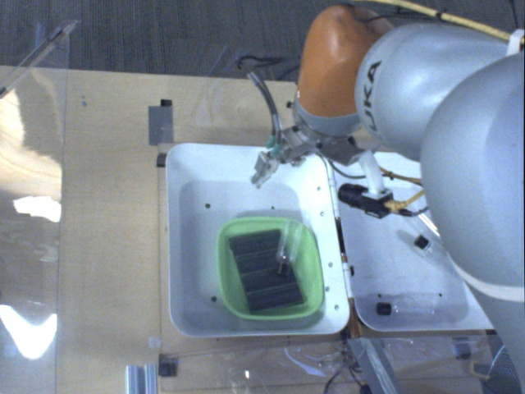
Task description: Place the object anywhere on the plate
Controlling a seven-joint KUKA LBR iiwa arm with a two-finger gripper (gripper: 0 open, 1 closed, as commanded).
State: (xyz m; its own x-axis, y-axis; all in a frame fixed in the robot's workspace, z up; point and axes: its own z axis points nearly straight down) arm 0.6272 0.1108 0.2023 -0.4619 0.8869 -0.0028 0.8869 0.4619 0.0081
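Gripper: from my seat I see it hanging above the far wall of the left bin, small and metallic, below the orange band; nothing sits between its tips, and whether they are spread or closed I cannot tell.
Arm: smooth grey shell, rounded, covering much of the right bin.
Object: one dark, flat, rectangular piece with ribbed bands across it, lying tilted on the plate.
Plate: one, light green, squarish with rounded corners and a raised rim, resting on the floor of the left bin toward its near side.
Clear item: something small and see-through at the object's right edge; I cannot make out what it is.
Bins: two, shallow, glossy white, the left bin beside the right bin.
Bench: pale wood grain, with reflections on the left.
Black connector: on yellow cable, over the right bin.
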